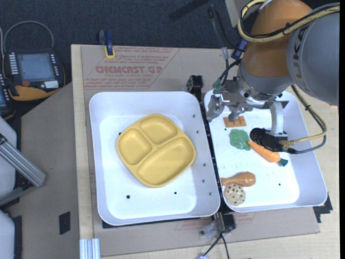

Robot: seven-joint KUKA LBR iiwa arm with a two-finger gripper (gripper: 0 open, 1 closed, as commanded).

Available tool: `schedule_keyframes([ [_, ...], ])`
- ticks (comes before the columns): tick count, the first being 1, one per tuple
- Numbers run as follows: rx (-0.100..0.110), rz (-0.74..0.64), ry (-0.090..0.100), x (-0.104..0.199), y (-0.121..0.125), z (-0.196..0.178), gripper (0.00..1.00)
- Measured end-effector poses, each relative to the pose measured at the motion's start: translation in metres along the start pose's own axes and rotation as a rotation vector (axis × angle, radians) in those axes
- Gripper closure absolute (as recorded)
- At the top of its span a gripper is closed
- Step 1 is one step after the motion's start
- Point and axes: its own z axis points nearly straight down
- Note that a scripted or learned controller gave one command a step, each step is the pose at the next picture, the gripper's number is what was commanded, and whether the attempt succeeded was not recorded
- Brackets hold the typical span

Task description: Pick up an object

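My gripper (225, 112) hangs over the far left corner of the right bin (302, 190), open, with nothing between its fingers (214, 106). Just below the right finger a small flat brown piece (235, 122) lies on the bin floor. In front of it sits a green leafy toy (239, 139). An orange carrot (266, 151) lies to the right of that. Nearer the front, a tan drumstick (239, 179) rests beside a round speckled cookie (235, 195).
A yellow three-part plate (156, 149) lies in the middle of the left bin (108, 112). The wall between the two bins runs just left of my gripper. The orange-banded arm covers the far right of the right bin.
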Motion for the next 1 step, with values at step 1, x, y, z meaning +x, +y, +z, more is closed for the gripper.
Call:
schedule_keyframes([
  [1, -0.006, 0.0, -0.001, 0.0521, 0.005, -0.0053, 1.0],
])
